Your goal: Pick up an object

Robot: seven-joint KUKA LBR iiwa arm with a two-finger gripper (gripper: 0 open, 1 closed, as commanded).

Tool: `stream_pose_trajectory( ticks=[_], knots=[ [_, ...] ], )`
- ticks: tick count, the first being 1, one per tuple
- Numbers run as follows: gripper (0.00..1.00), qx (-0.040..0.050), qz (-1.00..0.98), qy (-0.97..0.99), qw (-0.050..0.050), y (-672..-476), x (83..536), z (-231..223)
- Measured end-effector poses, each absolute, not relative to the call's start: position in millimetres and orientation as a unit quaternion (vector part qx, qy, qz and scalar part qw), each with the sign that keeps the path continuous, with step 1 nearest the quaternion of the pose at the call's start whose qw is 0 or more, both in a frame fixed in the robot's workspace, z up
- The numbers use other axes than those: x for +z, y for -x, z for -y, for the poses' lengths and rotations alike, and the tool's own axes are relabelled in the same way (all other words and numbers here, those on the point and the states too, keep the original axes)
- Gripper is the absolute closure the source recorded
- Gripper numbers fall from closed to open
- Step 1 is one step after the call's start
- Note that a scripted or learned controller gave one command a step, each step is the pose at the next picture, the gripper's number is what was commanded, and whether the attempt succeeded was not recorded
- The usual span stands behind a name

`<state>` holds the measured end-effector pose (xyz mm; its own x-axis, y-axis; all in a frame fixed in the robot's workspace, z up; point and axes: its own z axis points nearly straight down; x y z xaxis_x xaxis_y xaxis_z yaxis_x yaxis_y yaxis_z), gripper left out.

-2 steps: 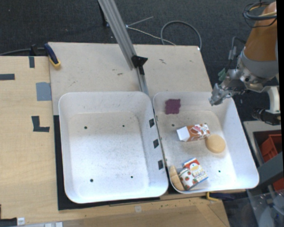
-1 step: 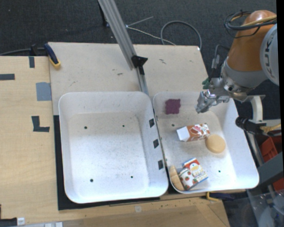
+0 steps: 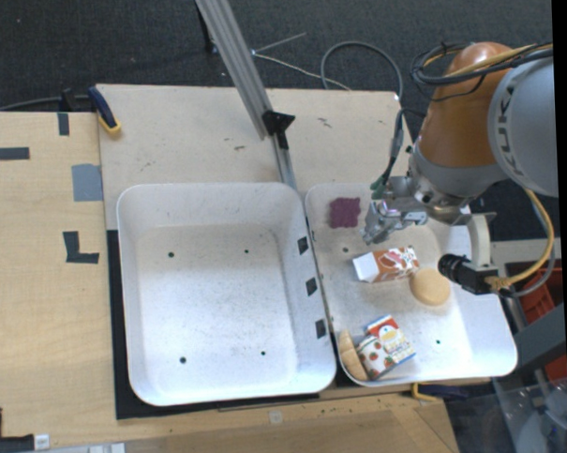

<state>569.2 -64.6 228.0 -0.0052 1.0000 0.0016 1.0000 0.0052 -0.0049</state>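
Purple block (image 3: 344, 212): small, dull purple square, lying flat at the far end of the right bin (image 3: 491, 357).
Orange-and-white carton (image 3: 387, 263): on its side, mid-bin.
Yellow ball (image 3: 431, 288): round, just beside that carton, on its right.
Red-and-white carton (image 3: 386, 345): tilted, near the bin's front edge.
Tan piece (image 3: 349, 353): slim, touching that carton's left side.

Two white bins (image 3: 212, 200) sat side by side; the right bin (image 3: 476, 349) held two cartons (image 3: 388, 263) (image 3: 384, 346), one purple block (image 3: 345, 212), one yellow ball (image 3: 431, 288).
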Motion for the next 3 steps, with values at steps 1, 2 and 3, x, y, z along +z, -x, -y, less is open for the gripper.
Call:
stream_pose_trajectory(
  ticks=[1, 2, 3],
  knots=[
    [1.00, 0.0000, 0.710, 0.705, 0.002, -557.9, 237.4, 11.1],
    [1.00, 0.0005, 0.710, 0.705, 0.002, -537.5, 242.7, -38.7],
    [1.00, 0.0011, 0.709, 0.705, 0.002, -518.7, 239.6, -85.4]
  ],
)
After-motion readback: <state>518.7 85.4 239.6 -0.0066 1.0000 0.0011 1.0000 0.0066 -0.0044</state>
